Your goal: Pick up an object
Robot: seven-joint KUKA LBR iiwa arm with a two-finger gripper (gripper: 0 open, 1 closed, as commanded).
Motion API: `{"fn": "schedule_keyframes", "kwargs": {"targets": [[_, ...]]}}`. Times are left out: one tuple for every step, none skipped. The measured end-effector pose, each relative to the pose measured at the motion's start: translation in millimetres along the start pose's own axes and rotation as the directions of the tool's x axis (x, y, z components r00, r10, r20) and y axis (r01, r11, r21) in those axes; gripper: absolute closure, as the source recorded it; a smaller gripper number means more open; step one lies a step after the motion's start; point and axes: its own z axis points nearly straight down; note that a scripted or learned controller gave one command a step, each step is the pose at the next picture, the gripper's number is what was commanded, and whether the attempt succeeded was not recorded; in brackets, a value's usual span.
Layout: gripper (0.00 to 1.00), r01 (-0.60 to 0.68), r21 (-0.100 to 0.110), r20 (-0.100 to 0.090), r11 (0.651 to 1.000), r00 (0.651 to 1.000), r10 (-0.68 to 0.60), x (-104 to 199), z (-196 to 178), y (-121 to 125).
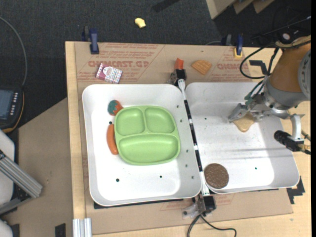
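We see the arm (pixel 291 78) reaching in from the right over the right-hand bin (pixel 266 177), its gripper (pixel 245 113) low in the bin's upper half. The fingers (pixel 236 114) sit right against a small tan piece (pixel 245 124), something like a bit of bread, but we cannot tell whether they are spread or closed, nor whether the piece lies between them. A round brown cookie-like disc (pixel 216 175) rests at that bin's near left corner, well apart from the gripper.

In the left bin (pixel 98 177) we find a green divided plate (pixel 146 134), with an orange carrot-like piece (pixel 112 138) touching its left edge and a small teal-and-red item (pixel 114 106) just beside its upper left corner.

On the surface (pixel 79 132) beyond the bins lie a small printed packet (pixel 108 72) and a tan cracker (pixel 201 66).
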Motion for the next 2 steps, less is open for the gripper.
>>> {"fn": "schedule_keyframes", "kwargs": {"targets": [[1.0,0.001,-0.01,0.006,1.0,1.0,-0.001,-1.3,-14.4,2.7],[0.0,0.0,-0.008,0.006,1.0,1.0,0.0,-1.4,-13.3,2.2]]}}
